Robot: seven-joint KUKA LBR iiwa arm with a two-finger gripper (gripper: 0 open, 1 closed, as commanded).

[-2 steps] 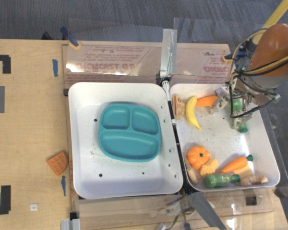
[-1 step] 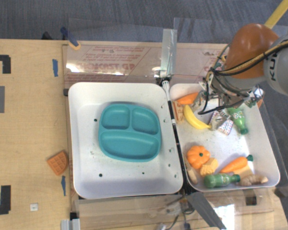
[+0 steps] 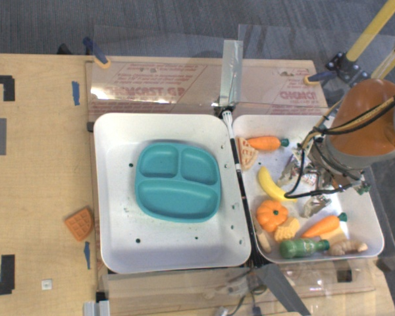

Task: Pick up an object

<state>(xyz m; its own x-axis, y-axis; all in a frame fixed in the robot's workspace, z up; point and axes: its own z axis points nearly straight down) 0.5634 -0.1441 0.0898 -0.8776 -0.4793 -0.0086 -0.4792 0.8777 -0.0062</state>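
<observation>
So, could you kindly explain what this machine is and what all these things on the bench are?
It is a robot arm, grey with an orange band, seen by one camera fixed above the bench and looking down at a slant. Its gripper hangs over the right bin, among toy foods: two carrots, a banana, a pumpkin and a green bottle. The left bin holds a teal divided plate. A toy waffle lies on the bench outside the bins. I cannot tell that it holds anything.

Probably a robotics lab — taped wooden surface (image 3: 33, 176), paired white bins (image 3: 112, 196), grey carpet (image 3: 184, 5) — nothing domestic.
</observation>
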